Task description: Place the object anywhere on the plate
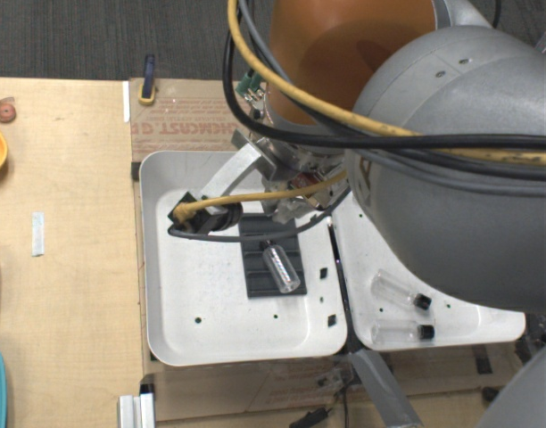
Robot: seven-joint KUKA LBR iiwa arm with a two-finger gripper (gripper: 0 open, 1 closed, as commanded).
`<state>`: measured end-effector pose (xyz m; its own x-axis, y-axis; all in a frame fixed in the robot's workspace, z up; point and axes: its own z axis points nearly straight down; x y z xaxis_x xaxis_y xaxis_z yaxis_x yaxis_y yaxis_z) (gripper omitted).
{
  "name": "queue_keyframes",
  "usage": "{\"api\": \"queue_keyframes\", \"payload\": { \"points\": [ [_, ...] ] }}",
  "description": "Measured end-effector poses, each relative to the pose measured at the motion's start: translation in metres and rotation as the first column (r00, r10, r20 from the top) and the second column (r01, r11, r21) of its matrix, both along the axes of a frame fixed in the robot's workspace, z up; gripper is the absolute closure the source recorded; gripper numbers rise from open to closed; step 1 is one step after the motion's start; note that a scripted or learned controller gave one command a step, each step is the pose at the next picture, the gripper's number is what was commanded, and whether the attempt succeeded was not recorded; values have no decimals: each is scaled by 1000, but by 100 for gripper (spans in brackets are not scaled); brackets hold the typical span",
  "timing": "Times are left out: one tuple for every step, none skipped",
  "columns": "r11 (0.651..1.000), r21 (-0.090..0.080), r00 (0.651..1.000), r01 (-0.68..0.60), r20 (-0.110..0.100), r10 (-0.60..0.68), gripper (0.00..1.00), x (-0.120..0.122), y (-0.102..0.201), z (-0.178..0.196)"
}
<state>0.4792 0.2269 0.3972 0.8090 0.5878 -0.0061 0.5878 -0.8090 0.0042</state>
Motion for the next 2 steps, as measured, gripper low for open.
{"api": "queue_keyframes", "payload": {
  "points": [
    [1000, 0, 1000, 0, 0, 0, 0, 0, 0, 0],
    [1000, -4, 1000, 3, -2, -3, 100, 1, -1, 8]
  ]
}}
